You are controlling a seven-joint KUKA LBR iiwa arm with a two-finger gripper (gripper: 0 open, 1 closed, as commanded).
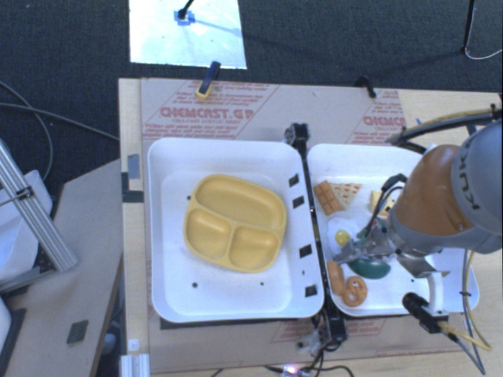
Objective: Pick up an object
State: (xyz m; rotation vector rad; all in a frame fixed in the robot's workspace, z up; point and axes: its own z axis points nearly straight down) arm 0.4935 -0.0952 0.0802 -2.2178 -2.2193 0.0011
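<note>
Down low, claw point(351, 251) crowds right bin's point(330, 157) left wall.

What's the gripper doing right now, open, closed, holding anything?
Gripper: low in the right bin by the toy food; its state cannot be told.

The arm point(460, 195) is bulky and rounded, grey with dark raised lettering, and a broad orange band point(428, 191) wraps it. Black cables point(387, 191) loop beside the band.
</note>
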